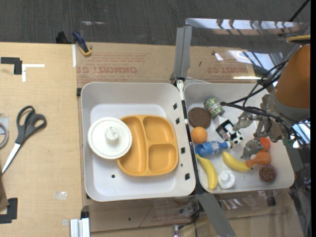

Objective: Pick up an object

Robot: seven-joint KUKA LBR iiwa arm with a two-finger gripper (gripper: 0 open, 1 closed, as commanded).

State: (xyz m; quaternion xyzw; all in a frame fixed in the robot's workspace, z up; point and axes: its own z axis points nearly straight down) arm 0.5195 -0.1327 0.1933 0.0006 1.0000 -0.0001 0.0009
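Observation:
My gripper point(254, 144) hangs low over the right side of the right bin point(284, 181), with the orange-banded arm point(296, 80) above it. Just under and beside it lie an orange carrot-shaped toy point(260, 158) and a small red-orange piece point(266, 142). A short yellow banana point(236, 162) lies just to its left. A black-and-white object point(230, 132), a blue bottle point(212, 148), an orange ball point(199, 134), a brown disc point(199, 116), a green-and-white can point(213, 106), a longer banana point(209, 172), a white cap point(226, 179) and a dark red ball point(267, 174) share this bin.
The left bin point(94, 181) holds a yellow divided plate point(150, 146) with a white round lid point(109, 137) overlapping its left edge. Scissors point(22, 130) lie on the wooden bench at the left. A blue-and-yellow clip point(81, 43) sits behind the bins.

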